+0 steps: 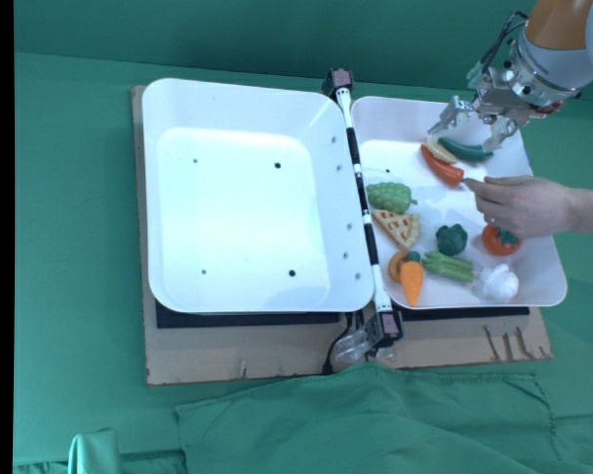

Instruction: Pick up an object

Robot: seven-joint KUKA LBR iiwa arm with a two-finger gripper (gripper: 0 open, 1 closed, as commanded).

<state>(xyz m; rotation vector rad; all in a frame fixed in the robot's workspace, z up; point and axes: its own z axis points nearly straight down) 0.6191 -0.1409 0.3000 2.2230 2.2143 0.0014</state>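
Note:
My gripper (pixel 473 126) hangs over the far part of the right bin (pixel 544 282), fingers spread open with nothing held between them. Just below it lie a green chili (pixel 465 150), a red chili (pixel 442 165) and a small yellowish piece (pixel 436 149). Further forward in the same bin are a bumpy green vegetable (pixel 390 197), a pizza slice (pixel 400 228), a broccoli floret (pixel 452 237), a tomato (pixel 500 241), a carrot (pixel 412 280), a green stalk (pixel 449 266) and a white garlic-like piece (pixel 496 282).
A person's hand (pixel 522 205) reaches into the right bin from the right, above the tomato and close to the red chili. The left bin (pixel 178 107) stands beside it, with a black-and-white divider (pixel 361 200) between them.

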